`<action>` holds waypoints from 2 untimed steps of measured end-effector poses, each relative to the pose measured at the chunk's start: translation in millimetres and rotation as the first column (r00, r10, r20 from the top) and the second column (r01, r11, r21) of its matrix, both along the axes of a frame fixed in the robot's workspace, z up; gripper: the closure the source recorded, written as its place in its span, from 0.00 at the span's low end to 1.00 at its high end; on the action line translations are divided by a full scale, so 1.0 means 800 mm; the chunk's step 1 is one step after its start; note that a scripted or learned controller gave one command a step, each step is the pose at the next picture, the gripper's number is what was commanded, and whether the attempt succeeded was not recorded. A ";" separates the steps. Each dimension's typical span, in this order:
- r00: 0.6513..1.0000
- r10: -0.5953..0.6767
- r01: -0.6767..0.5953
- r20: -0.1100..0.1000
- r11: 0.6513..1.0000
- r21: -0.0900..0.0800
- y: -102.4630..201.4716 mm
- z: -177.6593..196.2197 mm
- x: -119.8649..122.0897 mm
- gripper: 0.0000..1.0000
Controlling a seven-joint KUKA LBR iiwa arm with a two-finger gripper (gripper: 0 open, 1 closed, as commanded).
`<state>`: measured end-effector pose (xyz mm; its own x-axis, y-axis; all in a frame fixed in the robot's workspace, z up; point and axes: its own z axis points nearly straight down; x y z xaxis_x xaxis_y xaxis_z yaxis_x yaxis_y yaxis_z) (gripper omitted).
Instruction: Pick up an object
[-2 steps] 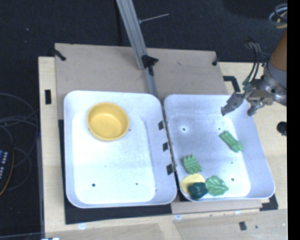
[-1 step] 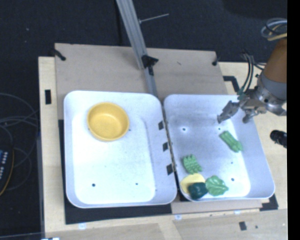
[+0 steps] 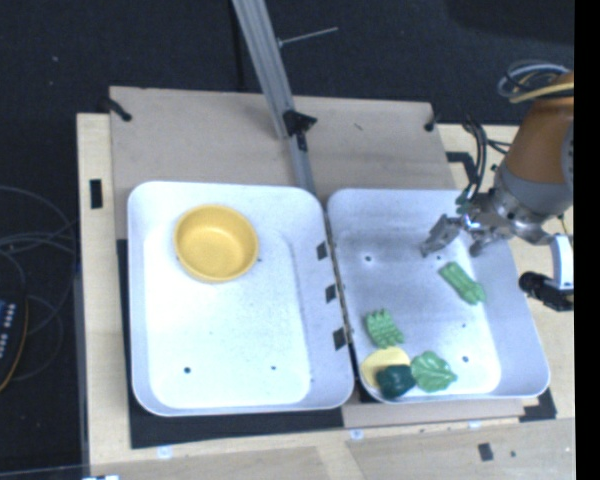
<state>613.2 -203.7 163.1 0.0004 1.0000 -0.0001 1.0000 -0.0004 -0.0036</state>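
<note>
— So where do we find the gripper [image 3: 462,236] against the right bin [image 3: 400,218]?

— We see it over the bin's upper right part, at the end of the grey arm [image 3: 535,183] that reaches in past the bin's right wall. Its two fingers [image 3: 439,238] are spread apart, and we see nothing between them.

— And the things to pick?

— We count several in that bin. A long green piece [image 3: 462,282] lies tilted just below the gripper, apart from its tips. A ribbed green piece [image 3: 381,325] sits nearer the bin's left wall, lower down. In the bin's lower left corner a yellow piece [image 3: 384,358], a dark teal block [image 3: 394,379] and a green leaf-shaped piece [image 3: 433,370] crowd together, touching one another.

— Anything beyond the right bin?

— To its left stands the left bin [image 3: 230,348], with a yellow bowl [image 3: 216,242] upright in its upper left part, well apart from the gripper
</note>
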 end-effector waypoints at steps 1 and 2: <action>1.000 -0.001 0.001 0.006 1.000 -0.002 -0.003 -0.074 0.001 0.00; 1.000 -0.001 0.001 0.011 1.000 -0.003 -0.003 -0.058 0.002 1.00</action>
